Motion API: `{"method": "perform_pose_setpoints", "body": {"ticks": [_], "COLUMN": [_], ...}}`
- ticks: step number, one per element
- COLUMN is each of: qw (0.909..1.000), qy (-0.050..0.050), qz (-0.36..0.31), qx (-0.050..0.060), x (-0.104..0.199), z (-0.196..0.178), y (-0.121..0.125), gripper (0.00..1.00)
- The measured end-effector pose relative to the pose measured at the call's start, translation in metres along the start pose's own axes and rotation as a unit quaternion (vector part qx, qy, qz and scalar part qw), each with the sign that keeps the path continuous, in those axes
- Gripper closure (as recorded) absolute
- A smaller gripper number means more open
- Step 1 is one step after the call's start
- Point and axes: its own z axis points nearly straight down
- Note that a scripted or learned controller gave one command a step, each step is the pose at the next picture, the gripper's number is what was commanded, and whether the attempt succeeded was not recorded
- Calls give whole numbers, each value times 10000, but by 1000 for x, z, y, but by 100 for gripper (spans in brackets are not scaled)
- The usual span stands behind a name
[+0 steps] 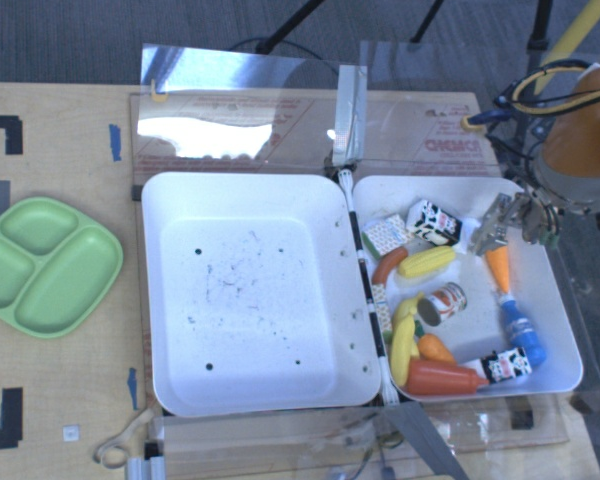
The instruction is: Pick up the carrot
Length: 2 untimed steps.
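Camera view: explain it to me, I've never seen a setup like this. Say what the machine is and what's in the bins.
One camera looks down at a slant on a wooden bench. The grey and orange shape at the right is a robot arm; its gripper hangs over the right bin. That bin holds toy food: an orange carrot just below the gripper, a corn cob, a can, a blue bottle, a cow-patterned carton. The left bin stands beside it. A green divided plate lies far left. I see nothing between the gripper's fingers.

Two white bins [245, 193], one green plate [48, 265] (three compartments), one carrot [498, 268], one can [441, 303]
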Motion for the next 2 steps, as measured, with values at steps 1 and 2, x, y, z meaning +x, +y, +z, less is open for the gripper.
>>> {"method": "perform_pose_setpoints", "body": {"ticks": [1, 2], "qw": [9991, 9991], "qy": [59, 62], "qz": [-427, -429], "qx": [19, 18], "x": [20, 20], "z": [12, 13], "y": [7, 7], "gripper": [100, 0]}}
